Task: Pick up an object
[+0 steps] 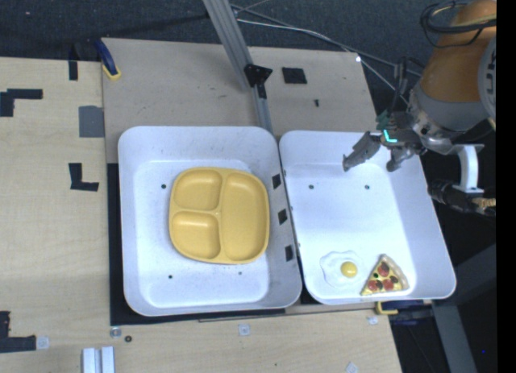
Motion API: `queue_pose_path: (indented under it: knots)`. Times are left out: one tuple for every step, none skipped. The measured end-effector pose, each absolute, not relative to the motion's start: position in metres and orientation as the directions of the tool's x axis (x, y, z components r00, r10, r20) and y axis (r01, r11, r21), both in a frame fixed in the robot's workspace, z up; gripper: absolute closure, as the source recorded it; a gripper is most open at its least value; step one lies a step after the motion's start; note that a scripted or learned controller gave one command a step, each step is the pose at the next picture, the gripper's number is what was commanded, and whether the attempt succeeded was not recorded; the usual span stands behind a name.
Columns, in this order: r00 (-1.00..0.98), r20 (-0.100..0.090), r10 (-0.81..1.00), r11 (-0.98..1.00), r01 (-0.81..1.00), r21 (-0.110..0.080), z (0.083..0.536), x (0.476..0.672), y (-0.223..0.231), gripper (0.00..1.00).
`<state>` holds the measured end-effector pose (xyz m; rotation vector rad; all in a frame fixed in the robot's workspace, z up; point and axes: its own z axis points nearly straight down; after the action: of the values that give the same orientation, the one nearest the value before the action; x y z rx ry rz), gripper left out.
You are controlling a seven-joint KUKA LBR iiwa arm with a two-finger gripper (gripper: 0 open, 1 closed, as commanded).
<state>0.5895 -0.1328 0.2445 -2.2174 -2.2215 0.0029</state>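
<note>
Near edge of right bin (419, 202): toy pizza (385, 275) beside fried egg (342, 268). Both judged light, flat, stiff; take pizza across its edges. Left bin (137, 202): yellow tray (218, 215). Far end: gripper (373, 152), jaws apart, holding nothing.

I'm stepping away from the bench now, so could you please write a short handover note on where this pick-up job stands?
Gripper: open, nothing between its fingers, poised over the far right part of the right bin.
Right bin, near edge: toy fried egg and toy pizza slice, side by side.
Left bin: yellow divided plate lying flat in the middle.
Done: nothing picked up yet.
Left: descend on one object, probably the egg or pizza slice as the nearest, close on it and lift.
</note>
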Motion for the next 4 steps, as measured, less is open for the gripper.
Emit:
queue_pose_path:
  knots:
    - [-0.002,0.0,1.0,0.002,1.0,-0.002,0.245,0.59,-0.133,0.0]
    - [-0.001,-0.001,1.0,0.001,1.0,-0.006,0.201,0.59,-0.134,0.0]
    - [0.0,0.0,1.0,0.0,1.0,-0.008,0.146,0.579,-0.135,0.0]
    - [-0.001,-0.001,1.0,0.001,1.0,-0.005,0.102,0.579,-0.137,0.0]
